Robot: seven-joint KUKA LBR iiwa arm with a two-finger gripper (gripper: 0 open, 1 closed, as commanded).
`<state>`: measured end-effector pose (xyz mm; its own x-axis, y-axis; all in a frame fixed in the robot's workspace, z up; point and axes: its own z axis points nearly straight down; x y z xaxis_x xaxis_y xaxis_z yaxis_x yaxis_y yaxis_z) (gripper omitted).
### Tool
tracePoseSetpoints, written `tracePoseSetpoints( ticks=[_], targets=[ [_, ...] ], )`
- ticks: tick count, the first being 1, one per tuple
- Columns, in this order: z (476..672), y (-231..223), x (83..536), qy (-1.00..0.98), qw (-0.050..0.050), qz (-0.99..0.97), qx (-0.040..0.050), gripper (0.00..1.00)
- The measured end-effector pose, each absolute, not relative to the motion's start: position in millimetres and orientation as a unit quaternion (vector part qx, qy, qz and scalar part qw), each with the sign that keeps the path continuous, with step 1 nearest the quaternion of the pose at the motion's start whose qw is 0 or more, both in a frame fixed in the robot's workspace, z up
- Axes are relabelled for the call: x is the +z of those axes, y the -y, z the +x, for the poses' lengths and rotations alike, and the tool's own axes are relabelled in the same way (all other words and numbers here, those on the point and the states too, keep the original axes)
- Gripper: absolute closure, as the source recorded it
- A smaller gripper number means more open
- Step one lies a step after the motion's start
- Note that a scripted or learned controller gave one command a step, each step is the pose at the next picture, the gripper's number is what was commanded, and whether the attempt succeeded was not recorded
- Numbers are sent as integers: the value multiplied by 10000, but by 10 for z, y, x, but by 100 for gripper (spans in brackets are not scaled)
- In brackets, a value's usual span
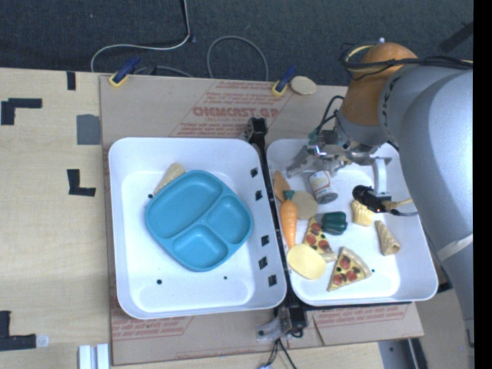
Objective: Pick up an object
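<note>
Gripper point(321, 162) is hanging over the upper part of the right bin point(415, 279), just above a small can point(321, 186); whether it is gripping anything I cannot tell. Toy food is lying in that bin: a carrot point(288, 222) by the left wall, a yellow round piece point(306, 261) below it, two pizza slices point(347, 268), a dark green piece point(334, 221) and a cone point(388, 238) toward the right. A blue divided tray point(199, 219) is sitting in the left bin point(131, 283), covering part of a tan wedge point(170, 177).
</note>
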<state>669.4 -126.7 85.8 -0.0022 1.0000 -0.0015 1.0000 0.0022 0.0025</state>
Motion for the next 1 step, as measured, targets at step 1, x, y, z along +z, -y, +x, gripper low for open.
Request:
tracePoseSetpoints(
  ticks=[1],
  targets=[
    [6313,1258,869,-7073,26,7069,7,0]
  ],
)
